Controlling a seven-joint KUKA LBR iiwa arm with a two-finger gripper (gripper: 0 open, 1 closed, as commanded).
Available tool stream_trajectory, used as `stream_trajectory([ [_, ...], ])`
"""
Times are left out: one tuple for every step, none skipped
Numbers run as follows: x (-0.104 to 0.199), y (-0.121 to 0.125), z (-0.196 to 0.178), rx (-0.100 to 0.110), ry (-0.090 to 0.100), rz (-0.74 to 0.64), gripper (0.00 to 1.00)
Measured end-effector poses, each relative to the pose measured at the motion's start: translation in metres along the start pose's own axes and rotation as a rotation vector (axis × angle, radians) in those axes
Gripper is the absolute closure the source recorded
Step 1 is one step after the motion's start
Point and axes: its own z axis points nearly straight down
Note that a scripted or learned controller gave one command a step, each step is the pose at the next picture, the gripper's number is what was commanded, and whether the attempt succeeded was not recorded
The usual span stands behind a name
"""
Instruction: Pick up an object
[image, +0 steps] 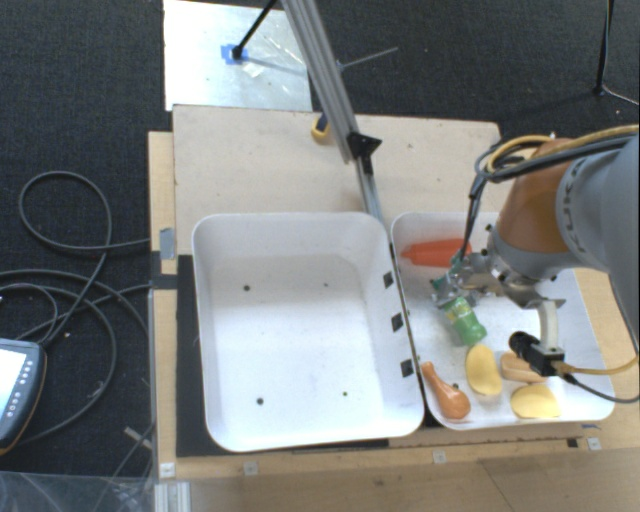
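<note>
The grey arm (590, 215) with its orange band (530, 205) reaches in from the right over the right-hand white bin (590, 405), and its hand (452, 285) hangs low near the middle of that bin, just above a small green object (466, 322). The hand's tip is dark and crowded against the green object, so whether it is open or closed cannot be told, nor whether it touches the object. Behind the hand, toward the far wall of the bin, lies an orange-red elongated object (432, 253), partly hidden by the wrist. Toward the near edge of the same bin sit several more pieces: an orange-brown drumstick-shaped object (446, 392) close to the wall shared by the bins, a yellow rounded object (483, 370) beside it, another yellow piece (535, 401) in the near right corner, and a pale tan piece (517, 370) partly covered by a black fitting on the arm's cable. The left-hand white bin (300, 330) lies just beside the right one on the desk (260, 160). A slanted metal pole (335, 90) crosses the desk from the top, down to where the bins meet. Dark cables (60, 250) curl on the floor at the left.
</note>
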Motion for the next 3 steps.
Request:
stream_trajectory([
  [0.002,0.009,-0.046,-0.005,-0.001,-0.005,1.0],
  [0.008,0.017,-0.095,-0.005,-0.001,-0.006,1.0],
  [0.015,0.019,-0.157,-0.008,-0.001,-0.007,1.0],
])
